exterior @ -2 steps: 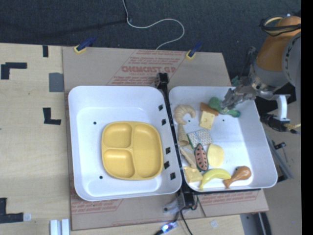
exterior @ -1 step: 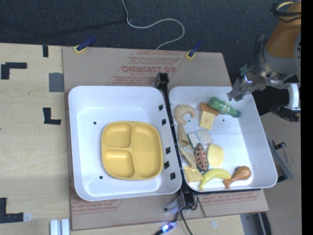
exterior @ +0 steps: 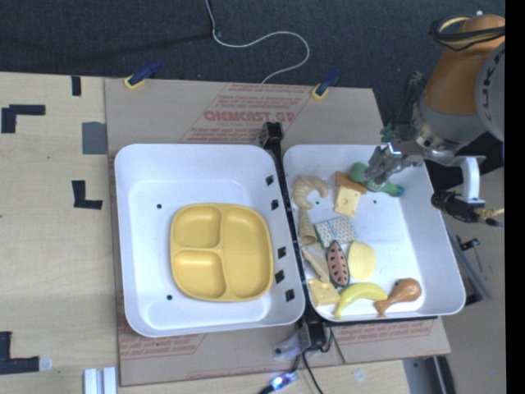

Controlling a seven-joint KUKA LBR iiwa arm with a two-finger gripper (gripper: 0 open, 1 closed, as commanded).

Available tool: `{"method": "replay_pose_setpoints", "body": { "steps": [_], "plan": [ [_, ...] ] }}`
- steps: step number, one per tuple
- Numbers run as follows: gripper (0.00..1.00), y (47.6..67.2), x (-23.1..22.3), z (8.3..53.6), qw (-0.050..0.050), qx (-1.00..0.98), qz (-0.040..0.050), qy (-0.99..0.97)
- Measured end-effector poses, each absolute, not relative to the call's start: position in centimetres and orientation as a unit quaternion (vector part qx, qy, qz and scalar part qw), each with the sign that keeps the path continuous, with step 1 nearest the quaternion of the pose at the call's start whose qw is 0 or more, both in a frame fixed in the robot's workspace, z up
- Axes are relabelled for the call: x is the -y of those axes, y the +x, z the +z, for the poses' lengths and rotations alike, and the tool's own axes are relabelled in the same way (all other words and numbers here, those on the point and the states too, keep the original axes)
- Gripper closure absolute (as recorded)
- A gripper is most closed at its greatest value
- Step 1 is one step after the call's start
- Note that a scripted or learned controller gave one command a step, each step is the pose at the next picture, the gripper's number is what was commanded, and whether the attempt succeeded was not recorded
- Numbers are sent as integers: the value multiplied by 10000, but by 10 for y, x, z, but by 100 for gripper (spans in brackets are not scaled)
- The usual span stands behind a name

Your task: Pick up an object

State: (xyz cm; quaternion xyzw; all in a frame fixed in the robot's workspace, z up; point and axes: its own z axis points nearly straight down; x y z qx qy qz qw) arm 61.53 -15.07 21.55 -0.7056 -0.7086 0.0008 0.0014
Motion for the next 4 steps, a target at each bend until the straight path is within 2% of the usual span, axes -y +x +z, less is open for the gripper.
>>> {"method": "replay_pose_setpoints", "body": {
  "steps": [1, 2, 3, 4],
  "plan": [
    [100, 577, 117, 208, 20, 7079, 13, -7063],
    [100, 537, 81, 227, 19, 7085, 5, -7057],
    [100, 525, 57, 218, 19, 7080, 13, -7062],
    [100, 523, 53, 216, 14, 7078, 8, -7064]
  ]
}}
